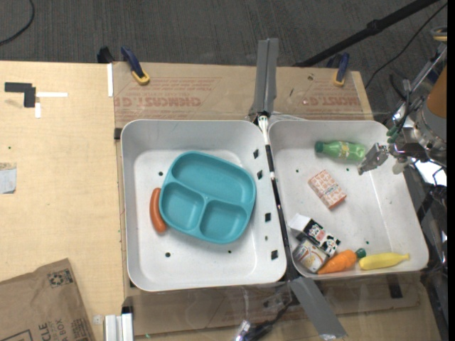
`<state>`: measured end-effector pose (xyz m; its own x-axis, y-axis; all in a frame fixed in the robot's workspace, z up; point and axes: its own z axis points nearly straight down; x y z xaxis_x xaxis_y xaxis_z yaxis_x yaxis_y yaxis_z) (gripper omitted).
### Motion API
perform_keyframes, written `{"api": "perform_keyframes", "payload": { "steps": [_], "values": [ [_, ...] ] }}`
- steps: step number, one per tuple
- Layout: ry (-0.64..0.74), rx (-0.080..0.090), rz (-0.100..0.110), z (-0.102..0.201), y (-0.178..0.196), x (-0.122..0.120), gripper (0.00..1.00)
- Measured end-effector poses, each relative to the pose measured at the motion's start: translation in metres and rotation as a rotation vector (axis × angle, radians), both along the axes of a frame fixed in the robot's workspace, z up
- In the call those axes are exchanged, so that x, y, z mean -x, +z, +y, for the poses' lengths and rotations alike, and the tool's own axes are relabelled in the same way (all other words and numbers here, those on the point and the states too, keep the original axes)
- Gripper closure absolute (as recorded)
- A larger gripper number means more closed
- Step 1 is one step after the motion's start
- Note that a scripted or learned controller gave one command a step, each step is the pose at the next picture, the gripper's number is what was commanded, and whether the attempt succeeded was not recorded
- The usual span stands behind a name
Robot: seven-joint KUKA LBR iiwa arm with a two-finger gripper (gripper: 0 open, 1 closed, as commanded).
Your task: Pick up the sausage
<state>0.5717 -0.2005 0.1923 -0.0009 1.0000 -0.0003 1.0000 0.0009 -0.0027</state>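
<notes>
The sausage (157, 210) is a short orange-red link lying on the floor of the left bin (135, 261). It rests against the left rim of a teal divided plate (207, 197). My gripper (384, 162) hangs over the upper right part of the right bin (409, 204), just right of a green bottle. Its two grey fingers (371, 160) stand apart, open, with nothing between them. The whole width of the teal plate and the wall between the bins separate the gripper from the sausage.
The right bin holds a green bottle (340, 148), a pink carton (327, 189), a black-and-white carton (316, 231), a small can (307, 256), a carrot (340, 261) and a yellow banana (384, 261). A grey divider bar (266, 84) rises at the back between the bins.
</notes>
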Motion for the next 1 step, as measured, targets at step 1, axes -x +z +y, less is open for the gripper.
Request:
{"api": "perform_keyframes", "payload": {
  "steps": [1],
  "values": [
    [0.605, -0.001, -0.003, 0.0305, -0.1005, 0.0259, 0.00]
  ]
}}
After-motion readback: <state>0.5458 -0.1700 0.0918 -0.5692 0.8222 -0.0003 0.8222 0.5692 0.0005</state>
